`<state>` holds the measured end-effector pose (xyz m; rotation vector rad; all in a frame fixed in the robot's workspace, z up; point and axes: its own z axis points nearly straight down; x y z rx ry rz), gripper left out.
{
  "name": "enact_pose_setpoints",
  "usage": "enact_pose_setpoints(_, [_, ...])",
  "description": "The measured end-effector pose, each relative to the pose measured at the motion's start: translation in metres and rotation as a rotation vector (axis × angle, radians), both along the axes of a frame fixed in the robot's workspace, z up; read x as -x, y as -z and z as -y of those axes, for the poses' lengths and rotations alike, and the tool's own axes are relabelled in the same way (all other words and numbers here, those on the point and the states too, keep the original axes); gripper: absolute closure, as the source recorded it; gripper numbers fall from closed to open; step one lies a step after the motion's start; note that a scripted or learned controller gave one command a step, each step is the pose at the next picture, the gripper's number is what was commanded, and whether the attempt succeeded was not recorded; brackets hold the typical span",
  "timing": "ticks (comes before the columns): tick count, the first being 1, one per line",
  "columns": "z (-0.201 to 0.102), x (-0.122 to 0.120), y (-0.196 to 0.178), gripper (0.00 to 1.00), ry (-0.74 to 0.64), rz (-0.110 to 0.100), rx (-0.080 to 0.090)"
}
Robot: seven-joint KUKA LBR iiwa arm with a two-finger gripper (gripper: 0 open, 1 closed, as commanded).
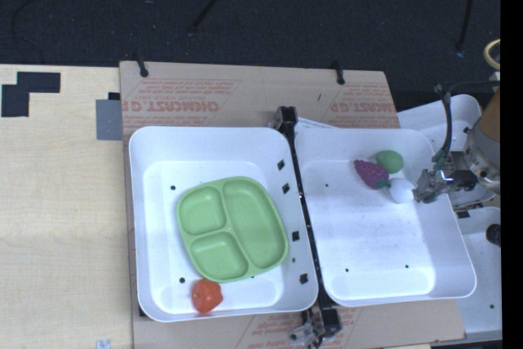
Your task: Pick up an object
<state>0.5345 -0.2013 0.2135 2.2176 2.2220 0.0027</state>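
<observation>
White right bin (384, 257) holds a purple, green and white toy (380, 169); hand (426, 190) state unclear.

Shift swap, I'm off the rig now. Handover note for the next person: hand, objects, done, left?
Hand: at the right bin's right rim, low; whether it is open or shut can't be told from here. Nothing visibly between its fingers.
Right bin: purple object, green ball and a small white object, clustered in the upper right, just left of the hand.
Left bin: green divided plate, orange-red object at the bottom edge.
Done: no pick evident.
Left: grasp and lift one object; the white one is nearest.
</observation>
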Motion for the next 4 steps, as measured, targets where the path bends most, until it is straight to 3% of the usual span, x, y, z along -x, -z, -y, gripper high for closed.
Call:
enact_pose_setpoints(1, [0.001,-0.001,-0.053,1.00,0.000,0.001,0.001])
enact_pose_setpoints(4, [-0.168,0.014,-0.024,1.00,-0.003,-0.008,-0.003])
